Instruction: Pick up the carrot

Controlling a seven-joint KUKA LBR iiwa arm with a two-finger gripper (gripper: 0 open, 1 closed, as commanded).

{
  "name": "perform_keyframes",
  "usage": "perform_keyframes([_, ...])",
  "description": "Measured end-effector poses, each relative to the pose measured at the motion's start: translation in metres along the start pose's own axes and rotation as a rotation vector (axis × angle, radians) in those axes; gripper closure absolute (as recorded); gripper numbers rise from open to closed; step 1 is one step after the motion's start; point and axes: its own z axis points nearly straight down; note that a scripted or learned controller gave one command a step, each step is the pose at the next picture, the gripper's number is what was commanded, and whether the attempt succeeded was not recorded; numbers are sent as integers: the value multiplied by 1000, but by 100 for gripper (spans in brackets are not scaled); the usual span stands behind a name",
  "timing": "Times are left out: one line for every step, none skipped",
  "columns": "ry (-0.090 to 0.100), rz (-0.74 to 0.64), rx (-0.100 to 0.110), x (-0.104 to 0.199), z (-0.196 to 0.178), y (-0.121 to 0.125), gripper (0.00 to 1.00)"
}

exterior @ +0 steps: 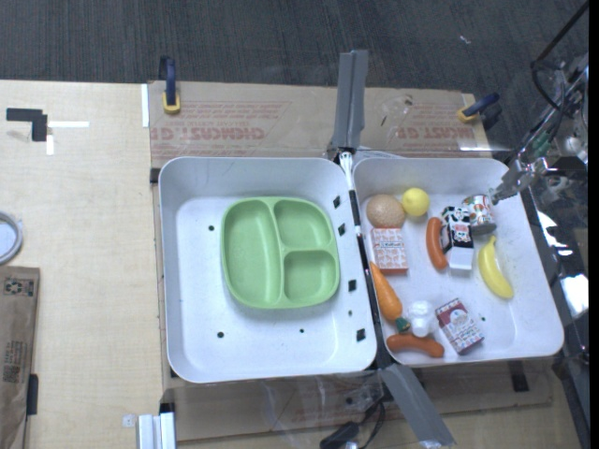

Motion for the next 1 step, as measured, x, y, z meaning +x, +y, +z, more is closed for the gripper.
perform_keyframes([0,64,-1,31,144,-10,0])
